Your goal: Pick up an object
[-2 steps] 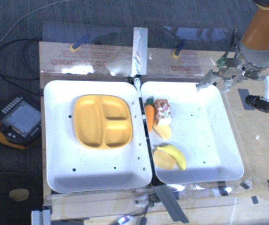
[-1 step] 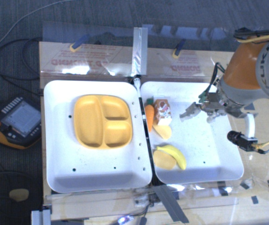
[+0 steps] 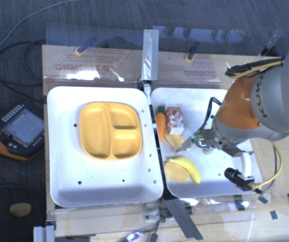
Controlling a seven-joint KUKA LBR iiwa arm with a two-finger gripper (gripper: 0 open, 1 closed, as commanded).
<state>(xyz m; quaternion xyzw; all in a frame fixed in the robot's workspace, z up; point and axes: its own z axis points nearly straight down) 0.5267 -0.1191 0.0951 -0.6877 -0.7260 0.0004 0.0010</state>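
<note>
Two shallow white bins sit side by side on the bench. The left bin (image 3: 64,185) holds a yellow divided tray (image 3: 110,130), lying flat near its middle. The right bin (image 3: 210,183) holds the loose items, all grouped along its left side: a carrot (image 3: 160,126) lies lengthwise against the left wall; a small carton (image 3: 174,120) with a red and white print sits just beside it; a pale yellow wedge (image 3: 173,141) lies directly below the carton; a banana (image 3: 189,167) curves across the lower left part, resting against a round yellowish item (image 3: 175,173).

The arm (image 3: 247,105) reaches in from the right over the right bin. The gripper (image 3: 192,143) is low in the bin, its tip just beside the wedge's right edge and above the banana. The fingers are too small and blurred to judge; how far they are parted, and whether anything sits between them, cannot be told. No item appears lifted clear of the bin floor.
</note>
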